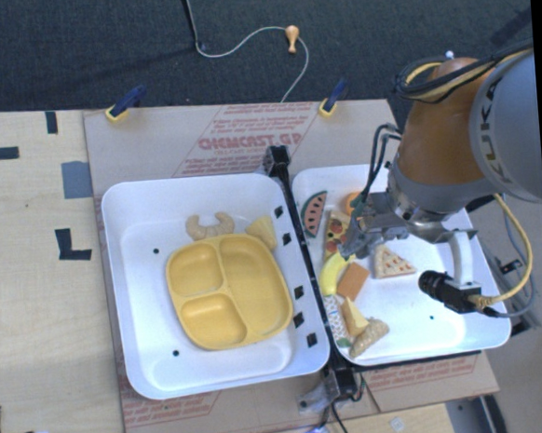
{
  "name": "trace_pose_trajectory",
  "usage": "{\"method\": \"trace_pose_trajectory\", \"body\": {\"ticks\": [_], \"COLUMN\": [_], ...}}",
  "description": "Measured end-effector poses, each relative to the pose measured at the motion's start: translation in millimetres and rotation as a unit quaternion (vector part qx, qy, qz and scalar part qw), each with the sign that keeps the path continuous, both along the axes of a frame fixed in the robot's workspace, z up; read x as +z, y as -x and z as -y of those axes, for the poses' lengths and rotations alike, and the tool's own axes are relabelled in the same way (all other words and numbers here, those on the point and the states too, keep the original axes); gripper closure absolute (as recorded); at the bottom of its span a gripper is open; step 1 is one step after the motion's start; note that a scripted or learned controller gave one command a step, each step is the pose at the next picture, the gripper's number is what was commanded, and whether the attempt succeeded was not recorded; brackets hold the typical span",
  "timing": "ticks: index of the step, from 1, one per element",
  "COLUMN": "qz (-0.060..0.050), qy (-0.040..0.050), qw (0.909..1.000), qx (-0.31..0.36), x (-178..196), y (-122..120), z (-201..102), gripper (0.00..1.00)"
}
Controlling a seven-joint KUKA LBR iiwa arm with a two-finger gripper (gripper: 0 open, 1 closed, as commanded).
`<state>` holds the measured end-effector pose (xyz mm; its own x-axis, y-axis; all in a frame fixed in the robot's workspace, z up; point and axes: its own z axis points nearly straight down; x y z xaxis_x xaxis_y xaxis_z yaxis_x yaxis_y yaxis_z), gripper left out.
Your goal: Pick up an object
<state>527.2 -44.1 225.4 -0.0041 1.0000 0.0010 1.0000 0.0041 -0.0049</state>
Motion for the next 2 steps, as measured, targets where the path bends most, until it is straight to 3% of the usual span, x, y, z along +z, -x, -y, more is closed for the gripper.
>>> {"method": "trace_pose_trajectory", "body": {"ticks": [1,2], "qz": [0.000,0.002], "qy": [0.0007,0.0004], "qw": [1.0000,1.0000], "qx": [-0.002,-0.002], "x": [-11,3], "y": [8,2], "z": [-3,1], "gripper": [1.00,1.00]}}
